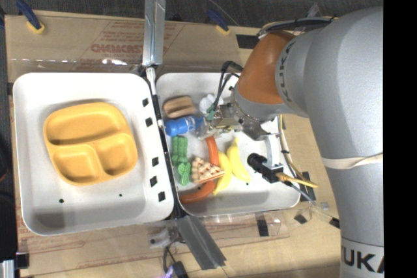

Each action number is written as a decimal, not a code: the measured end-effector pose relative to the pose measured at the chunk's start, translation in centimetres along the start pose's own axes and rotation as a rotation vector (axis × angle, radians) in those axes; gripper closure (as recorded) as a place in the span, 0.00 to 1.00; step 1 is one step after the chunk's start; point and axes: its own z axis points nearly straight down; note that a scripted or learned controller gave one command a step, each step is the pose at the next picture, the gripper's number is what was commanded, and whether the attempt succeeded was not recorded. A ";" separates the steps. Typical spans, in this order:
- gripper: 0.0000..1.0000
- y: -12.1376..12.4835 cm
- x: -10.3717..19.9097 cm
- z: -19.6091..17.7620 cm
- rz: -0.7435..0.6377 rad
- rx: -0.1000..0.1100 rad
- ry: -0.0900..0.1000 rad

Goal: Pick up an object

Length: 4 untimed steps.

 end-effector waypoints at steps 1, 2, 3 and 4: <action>1.00 3.2 4.9 -9.4 0.084 -0.011 -0.002; 0.00 3.0 4.8 -9.0 0.086 -0.004 -0.002; 0.00 0.6 2.7 1.1 0.107 -0.002 -0.002; 0.00 -7.0 1.2 1.1 -0.096 -0.004 -0.002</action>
